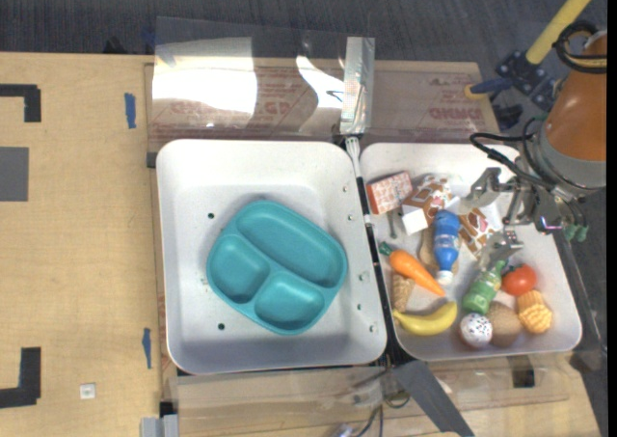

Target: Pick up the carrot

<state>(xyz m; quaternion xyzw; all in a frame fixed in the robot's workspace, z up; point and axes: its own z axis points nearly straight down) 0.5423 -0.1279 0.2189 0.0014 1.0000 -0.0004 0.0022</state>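
End effector (505,223) right of diagonal carrot (416,269)

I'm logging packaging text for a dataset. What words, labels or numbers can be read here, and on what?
None can be read for certain.
Cardboard sheets behind the bins: faint red print, too blurred.
Red snack box: label too small.
Blue bottle: label unreadable.
Green bottle: label unreadable.

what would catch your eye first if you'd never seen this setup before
The teal plastic three-compartment tray stands out, lying alone in the left white bin. Next comes the clutter of toy food in the right white bin: an orange carrot near its left wall, a yellow banana just below it. The grey arm's gripper hangs over that bin's upper right.
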